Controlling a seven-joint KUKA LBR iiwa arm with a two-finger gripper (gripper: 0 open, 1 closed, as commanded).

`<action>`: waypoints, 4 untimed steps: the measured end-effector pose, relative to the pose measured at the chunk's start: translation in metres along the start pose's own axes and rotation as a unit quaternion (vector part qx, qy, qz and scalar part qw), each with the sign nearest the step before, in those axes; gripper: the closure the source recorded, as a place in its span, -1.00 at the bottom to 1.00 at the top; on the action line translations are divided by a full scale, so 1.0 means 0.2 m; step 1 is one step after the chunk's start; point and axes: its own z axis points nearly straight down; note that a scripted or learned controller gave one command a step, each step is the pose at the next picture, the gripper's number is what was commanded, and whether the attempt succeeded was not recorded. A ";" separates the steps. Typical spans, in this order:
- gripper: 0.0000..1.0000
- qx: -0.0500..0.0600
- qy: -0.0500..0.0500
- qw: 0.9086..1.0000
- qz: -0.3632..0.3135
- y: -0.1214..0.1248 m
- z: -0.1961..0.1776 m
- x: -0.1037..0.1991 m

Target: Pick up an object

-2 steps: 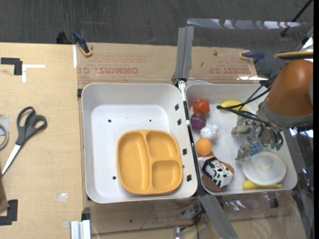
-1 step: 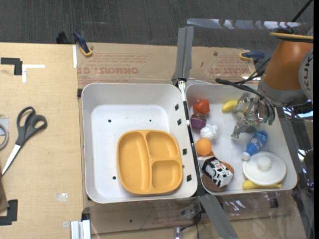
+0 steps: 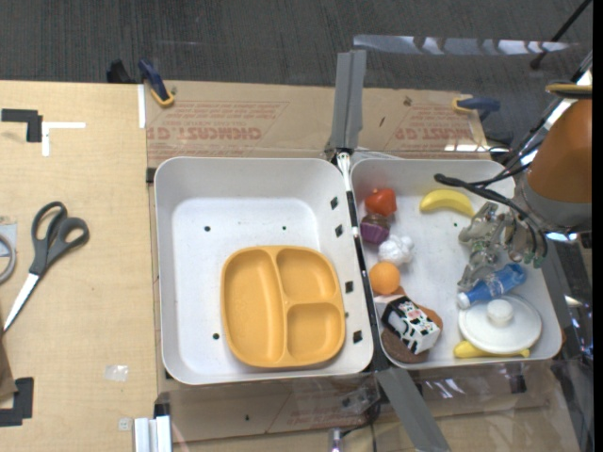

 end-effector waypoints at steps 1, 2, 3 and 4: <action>1.00 0.003 -0.002 1.000 0.000 -0.01 -0.04 -0.01; -1.00 0.002 -0.003 1.000 -0.001 0.00 -0.04 -0.01; -1.00 0.004 -0.004 0.996 0.084 0.02 0.00 0.13; 1.00 0.004 -0.004 0.997 0.083 0.03 -0.04 0.13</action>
